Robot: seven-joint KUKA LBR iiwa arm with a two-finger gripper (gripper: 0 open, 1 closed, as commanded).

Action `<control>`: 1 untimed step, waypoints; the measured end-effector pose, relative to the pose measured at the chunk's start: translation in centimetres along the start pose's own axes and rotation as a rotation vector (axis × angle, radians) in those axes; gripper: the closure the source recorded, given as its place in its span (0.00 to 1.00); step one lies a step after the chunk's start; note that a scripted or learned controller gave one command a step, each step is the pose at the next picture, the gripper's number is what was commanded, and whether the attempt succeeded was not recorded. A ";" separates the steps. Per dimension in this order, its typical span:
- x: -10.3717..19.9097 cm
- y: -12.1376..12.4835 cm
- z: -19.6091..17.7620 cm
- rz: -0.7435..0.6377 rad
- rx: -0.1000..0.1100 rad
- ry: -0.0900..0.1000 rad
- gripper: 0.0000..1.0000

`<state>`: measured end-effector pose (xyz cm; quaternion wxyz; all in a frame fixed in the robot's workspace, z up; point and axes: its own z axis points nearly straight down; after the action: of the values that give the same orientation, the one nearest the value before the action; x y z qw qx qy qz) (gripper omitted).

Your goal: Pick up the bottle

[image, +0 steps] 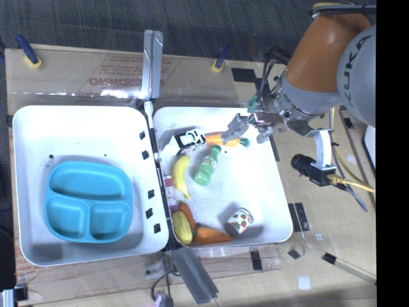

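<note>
The bottle [206,167] is small and green with a green cap, lying tilted in the right bin [271,190], cap toward the far side. My gripper [249,132] hovers over the bin's far right part, up and to the right of the bottle and apart from it. Its fingers [234,128] are spread open with nothing between them. An orange carrot-like item [220,137] lies just under the gripper, between it and the bottle.
A banana [181,174] lies left of the bottle, and a black-and-white object [190,139] sits at the far left. Corn [181,226], a carrot [211,235] and a strawberry-print cup [239,221] line the near wall. A blue divided plate [89,200] sits in the left bin [32,126].
</note>
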<state>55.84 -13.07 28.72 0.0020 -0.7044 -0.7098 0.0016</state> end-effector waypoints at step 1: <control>4.8 -3.4 1.2 -0.122 -0.002 -0.001 0.00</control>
<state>52.43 -8.27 27.52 0.0013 -0.6597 -0.7515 0.0011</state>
